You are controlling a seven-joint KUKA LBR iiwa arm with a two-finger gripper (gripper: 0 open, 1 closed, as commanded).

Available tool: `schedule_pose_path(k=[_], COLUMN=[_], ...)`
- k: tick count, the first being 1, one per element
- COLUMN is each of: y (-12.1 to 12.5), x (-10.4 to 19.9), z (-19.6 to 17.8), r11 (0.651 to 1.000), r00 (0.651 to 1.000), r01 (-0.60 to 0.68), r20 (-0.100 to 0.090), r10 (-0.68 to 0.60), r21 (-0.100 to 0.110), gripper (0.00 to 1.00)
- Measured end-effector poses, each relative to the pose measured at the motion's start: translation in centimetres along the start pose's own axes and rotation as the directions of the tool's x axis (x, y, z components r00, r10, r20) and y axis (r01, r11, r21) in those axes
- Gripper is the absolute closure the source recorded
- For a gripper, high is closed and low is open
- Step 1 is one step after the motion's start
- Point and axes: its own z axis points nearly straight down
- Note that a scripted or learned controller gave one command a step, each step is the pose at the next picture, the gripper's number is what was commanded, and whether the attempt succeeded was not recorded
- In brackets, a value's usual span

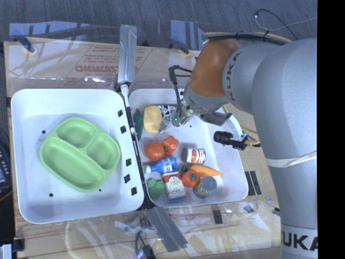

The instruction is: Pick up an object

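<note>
The right bin point(237, 185) holds several toy foods: a yellow piece point(152, 118) at the upper left, a red tomato point(154, 151) with an orange pepper point(170, 143), a small can point(194, 156), a carrot point(205, 171), a blue bottle point(162, 166), a juice carton point(174, 188), a green piece point(156, 187) and a grey-lidded tin point(205, 185). My gripper point(173, 118) hangs low at the bin's upper part, just right of the yellow piece. The wrist covers its fingers.
The left bin point(32, 198) holds a green divided plate point(80, 153). A grey divider strip point(126, 55) runs between the bins. The big grey arm point(269, 90) fills the right side, above the right bin's far corner. Cables point(237, 139) trail by the bin's right rim.
</note>
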Motion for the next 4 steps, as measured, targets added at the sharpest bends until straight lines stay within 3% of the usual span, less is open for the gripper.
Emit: schedule_pose_path(k=[1, 2, 3, 4], y=[-2.3, -2.3, -5.1, -11.1], x=[0.8, 0.8, 4.6, -3.6], z=[-8.9, -8.9, 1.7, -5.9], r11=[0.878, 0.878, 0.915, 0.942], r00=[0.878, 0.878, 0.915, 0.942], r01=[-0.478, -0.478, -0.403, -0.334], r20=[0.002, 0.001, 0.001, 0.004], r10=[0.478, 0.478, 0.403, 0.334], r21=[-0.012, -0.011, -0.009, -0.013], gripper=[1.00, 0.00, 0.00, 0.00])
